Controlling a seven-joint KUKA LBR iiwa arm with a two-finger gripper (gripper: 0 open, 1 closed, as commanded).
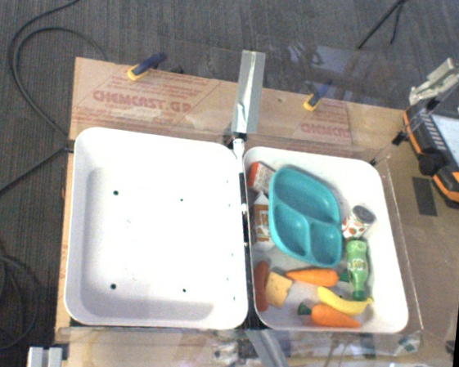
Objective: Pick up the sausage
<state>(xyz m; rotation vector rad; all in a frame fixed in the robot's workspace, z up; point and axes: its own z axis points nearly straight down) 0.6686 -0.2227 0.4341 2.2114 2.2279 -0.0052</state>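
2 fingers (439,79) hang high above the bench, well apart from the sausage (261,284).

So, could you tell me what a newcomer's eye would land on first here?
Probably the teal divided tray, tilted across the crowded right bin. Below it lie bright carrots, a banana and the sausage along the bin's left wall. The gripper waits at upper right.

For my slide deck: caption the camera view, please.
Sausage lies beside the teal tray among toy food in the right bin.
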